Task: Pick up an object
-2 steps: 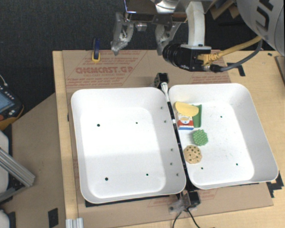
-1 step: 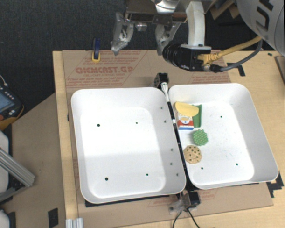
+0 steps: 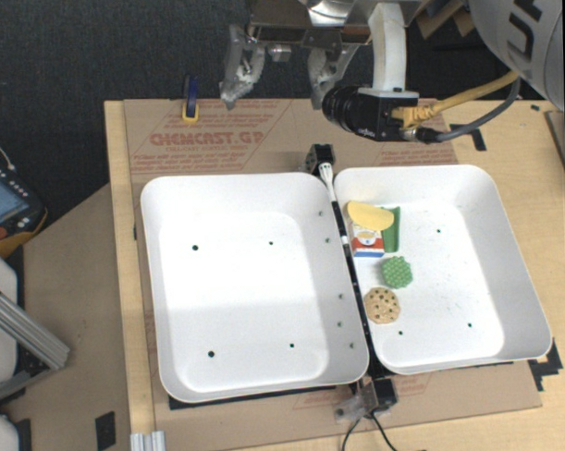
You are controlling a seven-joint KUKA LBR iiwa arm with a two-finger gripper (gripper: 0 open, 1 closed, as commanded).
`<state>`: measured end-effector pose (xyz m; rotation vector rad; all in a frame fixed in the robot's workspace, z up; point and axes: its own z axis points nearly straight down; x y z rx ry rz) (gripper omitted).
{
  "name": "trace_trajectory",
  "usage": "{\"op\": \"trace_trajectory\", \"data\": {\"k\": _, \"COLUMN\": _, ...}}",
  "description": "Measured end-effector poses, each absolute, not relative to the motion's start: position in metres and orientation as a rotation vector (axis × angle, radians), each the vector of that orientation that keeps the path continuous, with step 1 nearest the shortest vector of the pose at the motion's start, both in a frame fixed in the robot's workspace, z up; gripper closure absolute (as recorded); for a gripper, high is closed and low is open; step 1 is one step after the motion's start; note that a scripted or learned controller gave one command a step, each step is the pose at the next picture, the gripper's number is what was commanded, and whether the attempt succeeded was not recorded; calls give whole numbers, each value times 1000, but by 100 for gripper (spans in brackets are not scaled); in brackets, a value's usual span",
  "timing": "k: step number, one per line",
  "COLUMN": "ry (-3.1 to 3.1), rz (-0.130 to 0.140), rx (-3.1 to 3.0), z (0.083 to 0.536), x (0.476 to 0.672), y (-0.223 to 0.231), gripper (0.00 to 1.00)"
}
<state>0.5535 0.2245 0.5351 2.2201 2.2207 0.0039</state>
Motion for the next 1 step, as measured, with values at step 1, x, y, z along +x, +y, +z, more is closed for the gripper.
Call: {"op": "trace_trajectory", "data": {"k": 1, "ry": 2221, "rz": 4, "rx": 2220, "z": 535, "x": 553, "y": 224, "gripper": 0}}
